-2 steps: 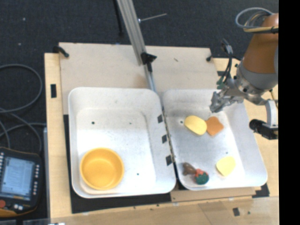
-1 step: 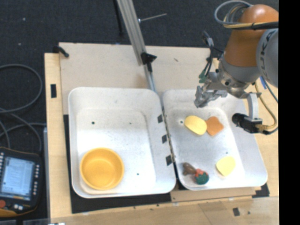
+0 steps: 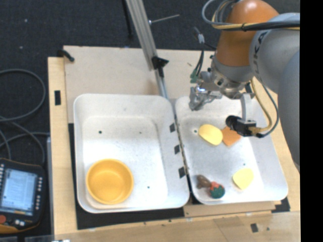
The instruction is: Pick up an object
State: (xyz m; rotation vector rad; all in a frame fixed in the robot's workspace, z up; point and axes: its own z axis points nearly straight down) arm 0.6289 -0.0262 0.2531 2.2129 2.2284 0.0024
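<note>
On tan bench (image 3: 111,69): two white bins (image 3: 126,115); dark floor (image 3: 50,14).

Bowl (image 3: 109,181) in left bin (image 3: 121,110), front corner; gripper (image 3: 198,101) above right bin (image 3: 267,160) rear-left.

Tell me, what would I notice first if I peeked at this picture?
Probably the big grey arm with its orange band, reaching in from the right, its gripper above the right bin's far edge. Next, the yellow bowl in the left bin's near corner. Then the pale yellow lump in the right bin.
</note>
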